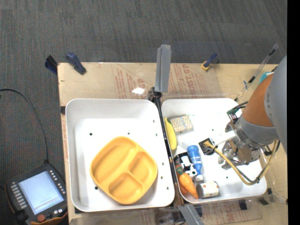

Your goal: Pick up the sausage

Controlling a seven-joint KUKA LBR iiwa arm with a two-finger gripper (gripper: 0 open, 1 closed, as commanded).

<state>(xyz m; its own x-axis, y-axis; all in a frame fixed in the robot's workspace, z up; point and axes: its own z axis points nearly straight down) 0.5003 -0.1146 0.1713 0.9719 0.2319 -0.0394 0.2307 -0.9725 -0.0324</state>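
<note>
Bins sit side by side: the left bin [75, 125] holds a yellow divided plate [124, 170]. The right bin [211, 107] holds a banana [171, 135], a patterned sponge [181, 123], a blue bottle [194, 158], a carrot [187, 184] and a pale can [207, 190]. Which item is the sausage cannot be told. The gripper [232, 156] hangs low over this bin's right half; open or closed, unclear.
</note>
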